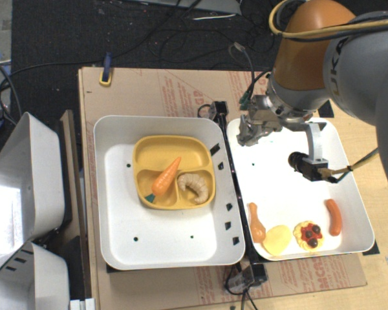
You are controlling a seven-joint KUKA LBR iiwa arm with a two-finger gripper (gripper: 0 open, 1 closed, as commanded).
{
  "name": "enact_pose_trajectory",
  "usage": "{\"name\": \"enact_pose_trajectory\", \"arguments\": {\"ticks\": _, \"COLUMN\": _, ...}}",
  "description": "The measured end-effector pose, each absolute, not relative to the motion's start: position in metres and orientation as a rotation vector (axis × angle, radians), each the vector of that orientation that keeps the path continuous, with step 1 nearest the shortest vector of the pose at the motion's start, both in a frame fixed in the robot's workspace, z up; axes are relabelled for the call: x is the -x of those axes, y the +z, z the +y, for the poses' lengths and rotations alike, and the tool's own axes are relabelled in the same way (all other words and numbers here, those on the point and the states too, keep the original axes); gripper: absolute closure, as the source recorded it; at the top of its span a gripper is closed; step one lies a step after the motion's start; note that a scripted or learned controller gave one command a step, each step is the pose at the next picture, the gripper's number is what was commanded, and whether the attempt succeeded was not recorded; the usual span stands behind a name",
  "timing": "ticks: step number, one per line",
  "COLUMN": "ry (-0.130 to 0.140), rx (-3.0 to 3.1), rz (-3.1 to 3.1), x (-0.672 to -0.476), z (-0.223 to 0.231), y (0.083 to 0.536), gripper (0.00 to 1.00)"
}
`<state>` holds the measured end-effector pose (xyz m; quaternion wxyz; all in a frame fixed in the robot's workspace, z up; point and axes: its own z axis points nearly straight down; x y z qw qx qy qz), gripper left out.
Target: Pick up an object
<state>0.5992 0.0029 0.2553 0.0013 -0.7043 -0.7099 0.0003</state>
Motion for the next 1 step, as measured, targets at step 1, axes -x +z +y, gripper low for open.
{"name": "enact_pose_trajectory", "arguments": {"ticks": 1, "ry": 0.001, "rx": 2.210, "rz": -2.229, "x": -0.6013, "z": 0.0578, "y": 0.2391, "gripper": 1.00}}
